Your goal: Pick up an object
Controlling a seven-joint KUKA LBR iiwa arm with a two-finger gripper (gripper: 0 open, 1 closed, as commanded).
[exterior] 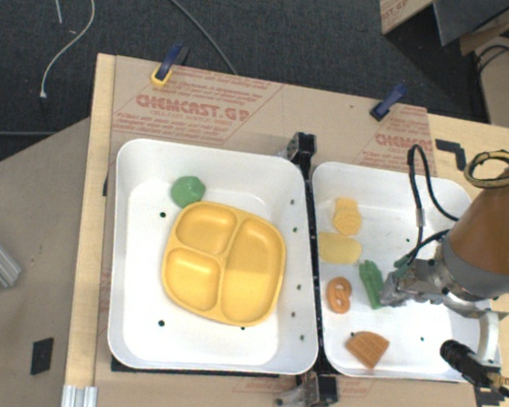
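White bins: two shallow trays sit side by side on the worktop (248, 116), the left bin (133, 256) and the right bin (421, 360) touching along a dark centre seam.
Worktop surface: brown board with red printed lettering, held by two blue clips (168, 62) at the far edge.
Left bin contents: a yellow divided plate (224, 262) with three compartments lies near the middle; a small green round object (187, 190) touches the plate's far-left rim.
Right bin contents: an orange-yellow piece (347, 216) lies at the far left side, a pale yellow block (339, 249) just in front of it, an orange pretzel-shaped piece (338, 295) nearer still, and a brown wedge (367, 347) close to the near wall.
Green stick (371, 285): lies tilted on the right bin's floor, between the pretzel-shaped piece and the tool, its right side against the tool's tip.
Arm (496, 234): comes in from the right, orange band over a grey wrist, black cables looping above it.
Tool (400, 288): low in the right bin, just beside the green stick; I cannot tell how wide it stands, nor whether it grips anything.
Floor: dark carpet beyond the worktop, with a white cable (73, 19) trailing across it.
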